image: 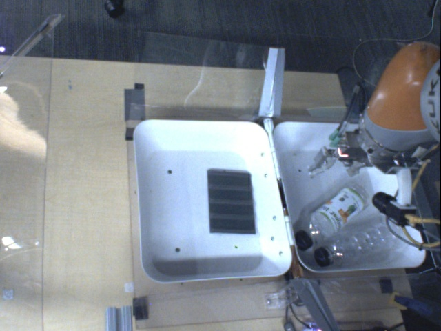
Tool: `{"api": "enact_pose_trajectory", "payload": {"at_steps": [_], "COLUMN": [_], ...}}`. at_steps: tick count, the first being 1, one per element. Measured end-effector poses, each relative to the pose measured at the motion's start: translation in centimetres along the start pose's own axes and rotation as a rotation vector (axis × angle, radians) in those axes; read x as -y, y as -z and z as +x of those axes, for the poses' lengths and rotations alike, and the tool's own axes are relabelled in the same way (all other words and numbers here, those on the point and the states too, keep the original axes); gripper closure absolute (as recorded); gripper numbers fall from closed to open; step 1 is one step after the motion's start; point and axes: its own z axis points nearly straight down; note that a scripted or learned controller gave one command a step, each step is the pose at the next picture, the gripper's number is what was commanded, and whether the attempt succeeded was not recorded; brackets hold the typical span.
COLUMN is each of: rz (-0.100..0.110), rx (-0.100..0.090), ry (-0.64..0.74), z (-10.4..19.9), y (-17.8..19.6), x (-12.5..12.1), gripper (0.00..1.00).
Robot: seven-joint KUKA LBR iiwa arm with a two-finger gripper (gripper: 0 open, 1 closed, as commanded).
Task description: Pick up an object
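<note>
Right, two shallow white plastic bins sit side by side on the pale wooden bench (pixel 76 205). The left bin (pixel 165 254) holds one dark ribbed rectangular pad (pixel 231 201), lying flat near the middle, long axis running toward and away from the camera. The right bin (pixel 296 150) holds two clear plastic bottles with black caps. The first clear bottle with a white-and-green label (pixel 336 212) lies on its side near the bin's middle, long axis diagonal, cap end pointing to the lower left, base to the upper right. The second clear unlabelled bottle (pixel 355 245) lies along the near wall, cap end also pointing left, long axis closer to horizontal; its transparent body is hard to trace against the white floor. The two black caps (pixel 303 239) lie close to each other near the bin's front-left corner.

The grey arm with the orange band (pixel 403 92) hangs over the right bin's far half. The two-finger gripper (pixel 324 163) sits above the labelled bottle, apart from it, nothing seen between the fingers; spread or closed cannot be told, detail too small and blurred. The arm's body is cut off at the right edge.
</note>
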Motion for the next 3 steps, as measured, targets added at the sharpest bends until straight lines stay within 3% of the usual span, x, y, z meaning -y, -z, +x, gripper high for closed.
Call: {"api": "enact_pose_trajectory", "payload": {"at_steps": [1,2,3], "rz": [-0.002,-0.014,-0.018], "rx": [0.001,0.007,0.003], "ry": [0.180,0.243,0.300], "z": [-6.2,-10.4,-2.0], "y": [-8.8,-11.6,-11.5], "x": [2.4,6.9,6.8], "gripper": [0.00,0.00,0.00]}}
